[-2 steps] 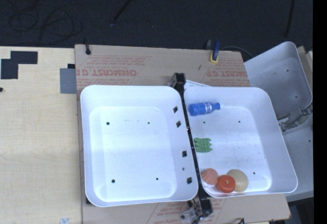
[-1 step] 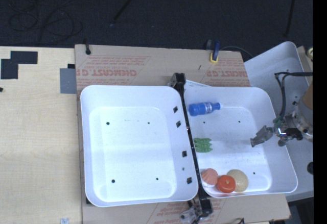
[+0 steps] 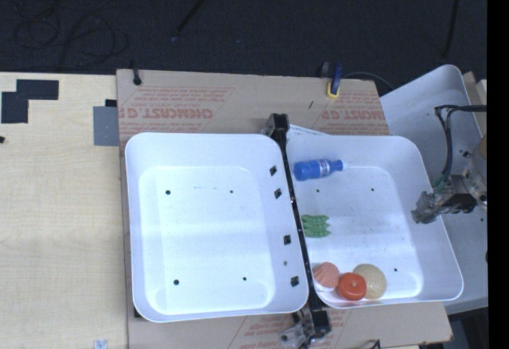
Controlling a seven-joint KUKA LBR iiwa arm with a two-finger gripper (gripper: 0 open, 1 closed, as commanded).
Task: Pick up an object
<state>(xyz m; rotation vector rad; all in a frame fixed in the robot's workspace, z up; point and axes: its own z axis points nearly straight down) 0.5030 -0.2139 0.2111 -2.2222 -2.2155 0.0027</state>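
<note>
Camera view: two white bins side by side on a cardboard sheet (image 3: 238,105) laid over the counter (image 3: 56,204). A black divider (image 3: 290,216) runs between them.

Left bin (image 3: 147,157): just bare white floor with a few small dark dots.

Right bin (image 3: 413,157) carries everything:
- blue bottle (image 3: 317,169) lying on its side near the far left corner, cap end pointing right
- green piece (image 3: 315,226), small and bumpy, near the left wall about midway down, well apart from the bottle
- near corner cluster: pink piece (image 3: 325,274), red round piece (image 3: 351,286), tan round piece (image 3: 371,280). Red sits between the other two and touches or overlaps both; can't tell which is on top.

Pincer (image 3: 433,208) sits at the right rim of the right bin, small and dark at this angle. Nothing visible between its fingers. How far apart they are — can't tell, too small and blurred. It's well apart from all five pieces; the tan one is closest, still a clear gap.

Cables (image 3: 449,141) loop up from the pincer over a white panel (image 3: 429,97) at far right. Yellow-blue clamp (image 3: 333,81) at the cardboard's far edge.
</note>
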